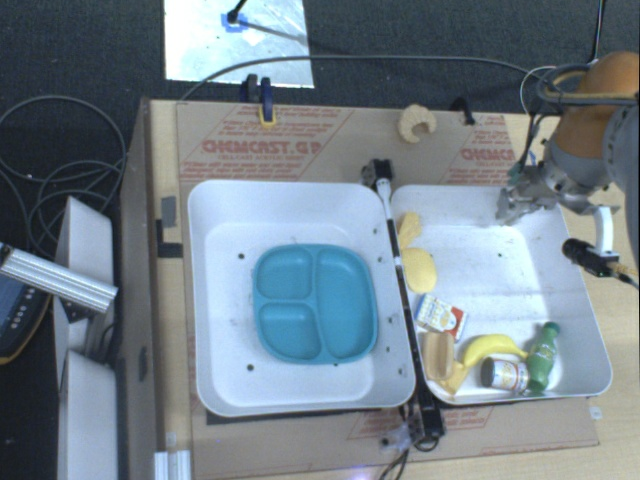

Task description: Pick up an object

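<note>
Right bin (585,298): banana (490,348) well below gripper (512,208)

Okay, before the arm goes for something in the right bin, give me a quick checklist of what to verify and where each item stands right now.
1. Hand position: the hand sits over the far right corner of the right bin, away from the objects. Ok.
2. Nothing carried: no object visible at the hand. Ok.
3. Targets present: banana, green bottle, small jar and red-and-white packet lie in the bin's near half. Ok.
4. Spacing: banana, jar and bottle touch or crowd each other. Not ok for a clean single grasp.
5. Easier target: the yellow lemon-like piece by the divider has bare bin floor on its right. Ok.
6. Finger opening: cannot tell.
</note>
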Controlling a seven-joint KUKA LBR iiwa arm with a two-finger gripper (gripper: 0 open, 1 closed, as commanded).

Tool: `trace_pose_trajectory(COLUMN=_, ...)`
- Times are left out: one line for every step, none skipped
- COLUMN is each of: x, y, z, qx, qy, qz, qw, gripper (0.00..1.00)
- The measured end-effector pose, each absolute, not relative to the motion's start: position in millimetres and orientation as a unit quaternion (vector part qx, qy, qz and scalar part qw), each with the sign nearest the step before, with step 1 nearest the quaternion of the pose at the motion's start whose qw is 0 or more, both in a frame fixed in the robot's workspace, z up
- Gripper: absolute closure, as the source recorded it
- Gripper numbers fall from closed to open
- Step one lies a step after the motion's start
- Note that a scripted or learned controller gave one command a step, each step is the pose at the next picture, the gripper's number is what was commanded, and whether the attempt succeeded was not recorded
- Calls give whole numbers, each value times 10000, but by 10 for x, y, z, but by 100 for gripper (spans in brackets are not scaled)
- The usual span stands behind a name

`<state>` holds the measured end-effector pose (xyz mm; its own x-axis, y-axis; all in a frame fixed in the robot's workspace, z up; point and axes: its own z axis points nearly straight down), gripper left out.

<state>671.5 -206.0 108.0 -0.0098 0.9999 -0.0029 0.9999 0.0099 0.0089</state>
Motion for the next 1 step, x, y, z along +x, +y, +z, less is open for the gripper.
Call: trace_pose_trajectory(x=6692, y=-1419, z=846, qx=7055, qy=7087, qz=9, qw=7, gripper=100)
